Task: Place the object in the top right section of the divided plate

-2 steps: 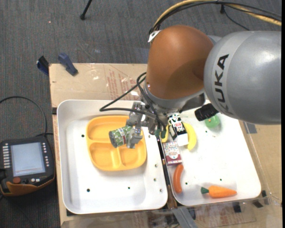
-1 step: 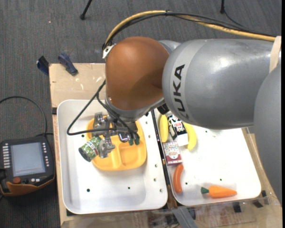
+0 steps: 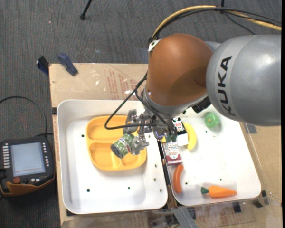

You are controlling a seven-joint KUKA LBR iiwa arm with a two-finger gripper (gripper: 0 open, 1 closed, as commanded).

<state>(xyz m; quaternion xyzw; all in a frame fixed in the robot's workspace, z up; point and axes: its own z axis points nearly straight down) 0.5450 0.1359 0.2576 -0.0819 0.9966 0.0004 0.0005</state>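
Orange and pointed, the toy carrot (image 3: 219,191) lies nearest the camera, well to the claw's right in the right bin (image 3: 237,146), with a red sausage (image 3: 178,178) beside it. The claw (image 3: 133,144) is clenched on a small green-labelled can (image 3: 123,146), tilted above the yellow divided plate (image 3: 102,148) in the left bin (image 3: 71,175). Beyond the claw the grey arm (image 3: 237,80) bends in from the right, its orange band (image 3: 178,70) bulging over the bins.

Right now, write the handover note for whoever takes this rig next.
Gripper: shut on the small green-labelled can, which sits between its fingers, tilted.
The can hangs over the right side of the yellow divided plate, in the left bin.
Done: can picked up and carried to the plate.
Left: line it up with the top right section, then release.
Right bin: banana, carrot, other toy food.
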